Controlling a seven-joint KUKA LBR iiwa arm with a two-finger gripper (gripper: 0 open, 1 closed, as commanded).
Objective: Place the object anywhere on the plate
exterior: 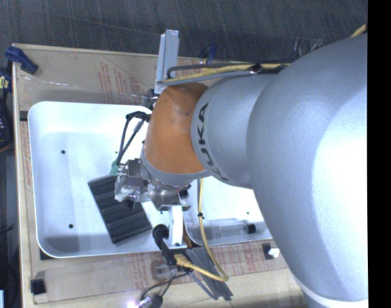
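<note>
A: Entry, largest first. The arm (298, 140) reaches in across the right bin (228, 205) and hides most of it. The left bin (60, 127) lies open to view on the worktop (86, 66).

B: Task's thing?

A: Judged to be the dark slab (121, 220), the only item under the tool. It lies flat near the front right corner of the left bin, skewed to the walls. Whether it is the object or the plate I cannot settle from this view.

B: Appearance?

A: Rectangular, thin, matte black-grey, with parallel ridges along its length. It looks rigid. The low profile gives little edge to pinch.

B: Gripper?

A: The gripper (128, 186) sits over the slab's upper end, touching or just above it. How far open it is, I cannot tell, since the wrist hides that. Nothing is seen held.

B: Advice for this step?

A: Come down squarely and align the grasp across the slab's narrow width, not along the ridges. Keep clear of the bin wall. Confirm the hold before lifting, because a flat piece slips easily.

B: Anything smaller?

A: A clear tube (228, 227) lies in the right bin near its front edge, well apart from the slab.
</note>
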